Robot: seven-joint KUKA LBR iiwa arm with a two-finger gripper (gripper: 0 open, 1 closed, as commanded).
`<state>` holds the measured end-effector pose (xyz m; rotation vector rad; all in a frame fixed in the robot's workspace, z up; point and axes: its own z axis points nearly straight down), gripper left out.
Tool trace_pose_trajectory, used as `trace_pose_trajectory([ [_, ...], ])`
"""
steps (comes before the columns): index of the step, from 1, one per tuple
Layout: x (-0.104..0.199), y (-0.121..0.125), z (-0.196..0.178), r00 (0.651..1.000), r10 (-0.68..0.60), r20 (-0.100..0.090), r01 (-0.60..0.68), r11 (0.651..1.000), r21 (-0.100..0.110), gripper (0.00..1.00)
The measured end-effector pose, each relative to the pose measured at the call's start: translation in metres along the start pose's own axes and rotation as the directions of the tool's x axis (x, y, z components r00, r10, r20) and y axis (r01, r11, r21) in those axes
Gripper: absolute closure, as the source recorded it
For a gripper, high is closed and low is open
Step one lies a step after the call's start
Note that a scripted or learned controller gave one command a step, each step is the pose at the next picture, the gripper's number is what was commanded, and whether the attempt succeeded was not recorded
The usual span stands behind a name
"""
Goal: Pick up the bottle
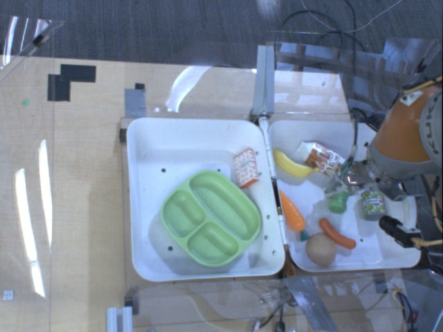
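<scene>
One bottle, label seemingly unreadable

The right bin is crowded: a banana, a snack packet, a carrot, a sausage, a potato, a small green piece and the bottle lie close together, leaving narrow gaps. The arm overhangs that bin's far right side. The left bin has open floor along its back and left; the green divided plate fills its middle, with what looks like a small carton near the dividing wall.
</scene>
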<state>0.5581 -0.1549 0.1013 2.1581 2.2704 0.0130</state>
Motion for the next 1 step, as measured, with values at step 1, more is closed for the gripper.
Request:
trace_pose_trajectory([
  [1, 0.0175, -0.0023, -0.1453, 0.982, 0.190, 0.002, -0.190, 0.982, 0.005, 1.00],
])
